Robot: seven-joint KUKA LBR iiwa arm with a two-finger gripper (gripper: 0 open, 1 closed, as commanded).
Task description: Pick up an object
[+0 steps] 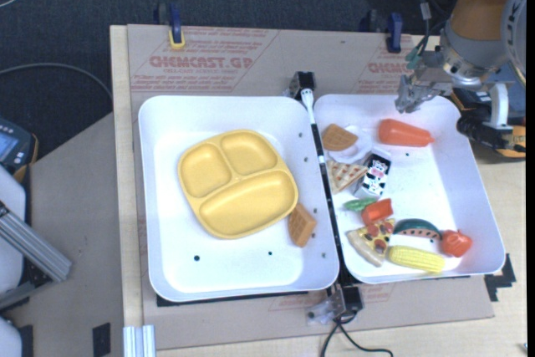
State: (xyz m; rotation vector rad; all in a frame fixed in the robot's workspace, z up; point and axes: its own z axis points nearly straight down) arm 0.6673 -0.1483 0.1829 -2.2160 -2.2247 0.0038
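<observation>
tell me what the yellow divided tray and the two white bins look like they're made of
The yellow divided tray looks like moulded plastic with a smooth, slightly satin finish: uniform colour, rounded compartment walls, soft highlights. The left white bin and right white bin look like thin formed plastic, glossy white with rounded rims, though coated metal can't be ruled out from this view.

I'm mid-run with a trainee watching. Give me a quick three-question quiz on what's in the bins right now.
1. True or false: the yellow divided plate lies in the left bin.
2. Which toy lies nearest the pincer: A) corn cob, B) orange carrot, C) tomato?
3. What lies beside the plate's lower right edge?

Key: 1 true; 2 B; 3 a brown waffle-like piece.
</observation>
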